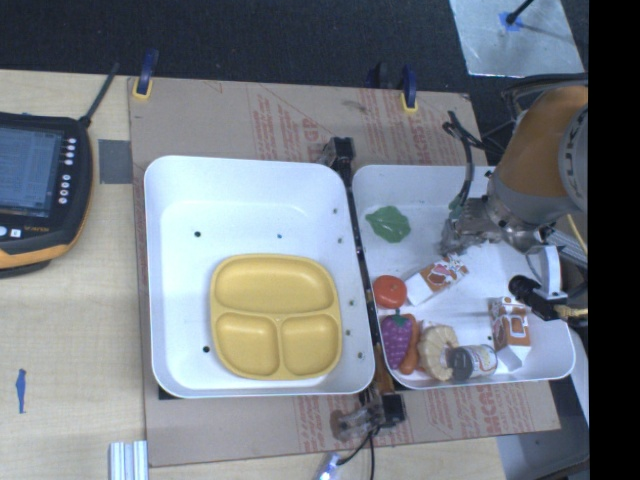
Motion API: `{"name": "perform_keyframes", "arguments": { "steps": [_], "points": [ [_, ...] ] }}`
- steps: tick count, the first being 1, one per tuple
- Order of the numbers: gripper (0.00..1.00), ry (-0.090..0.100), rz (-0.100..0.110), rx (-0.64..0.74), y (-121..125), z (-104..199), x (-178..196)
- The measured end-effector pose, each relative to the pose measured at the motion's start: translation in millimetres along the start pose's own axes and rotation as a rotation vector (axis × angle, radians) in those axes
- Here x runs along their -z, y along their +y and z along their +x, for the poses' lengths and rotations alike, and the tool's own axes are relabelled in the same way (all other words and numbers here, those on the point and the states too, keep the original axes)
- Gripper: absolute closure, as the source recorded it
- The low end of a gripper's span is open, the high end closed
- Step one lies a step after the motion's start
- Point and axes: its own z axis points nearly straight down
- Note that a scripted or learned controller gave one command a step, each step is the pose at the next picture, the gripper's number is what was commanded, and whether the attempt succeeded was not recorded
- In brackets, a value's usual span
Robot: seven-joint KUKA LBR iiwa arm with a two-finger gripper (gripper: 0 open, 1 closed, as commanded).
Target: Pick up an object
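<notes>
The right bin [420, 180] holds several small items. A green leafy piece [388, 223] lies near its back left. A red tomato [390, 291] sits by the left wall, with a white and red packet [445, 274] beside it. Purple grapes [397, 335], a round tan bagel [436, 351] and a small can [470, 361] lie along the front. An orange and white carton [512, 328] stands at the front right. My gripper [460, 236] hangs low over the bin's middle, just behind the packet, with nothing seen in its grasp.
The left bin [180, 198] holds a yellow divided plate [275, 315]. A handheld pendant [40, 188] lies at the far left of the bench. The grey arm [535, 168] comes in over the right bin's right side. Clamps and cables sit between the bins.
</notes>
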Motion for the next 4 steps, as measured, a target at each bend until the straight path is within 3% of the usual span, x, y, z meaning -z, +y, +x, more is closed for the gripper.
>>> {"name": "perform_keyframes", "arguments": {
  "steps": [1, 2, 3, 4],
  "points": [
    [0.00, 0.000, 0.000, 0.000, 0, 0, 0],
    [0.00, 0.002, -0.001, -0.004, -27, 17, -11],
    [1.00, 0.000, 0.000, 0.000, -27, 16, 0],
    [0.00, 0.000, 0.000, 0.000, -27, 16, 0]
  ]
}}
